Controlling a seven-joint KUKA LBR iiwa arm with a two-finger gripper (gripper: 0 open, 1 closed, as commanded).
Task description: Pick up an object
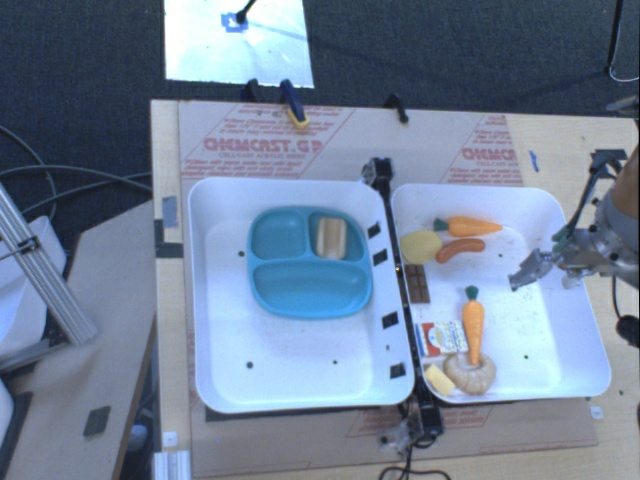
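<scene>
The right bin (560, 348) holds toy food: a carrot (473, 326) lying lengthwise near the middle, a second carrot (468, 226) and a sausage (459, 251) at the back, and a yellow lemon-like piece (421, 246) beside them. A bagel (471, 373), a small yellow piece (439, 379) and a red-and-white carton (440, 338) lie at the front left. My gripper (545, 268) hovers over the bin's right side, apart from every item, with nothing seen between its fingers.
The left bin (230, 358) bears a blue divided plate (308, 265) with a tan bread piece (331, 237) in one compartment. A black clipped divider (395, 288) runs between the bins. Cardboard (260, 143) lies under both bins.
</scene>
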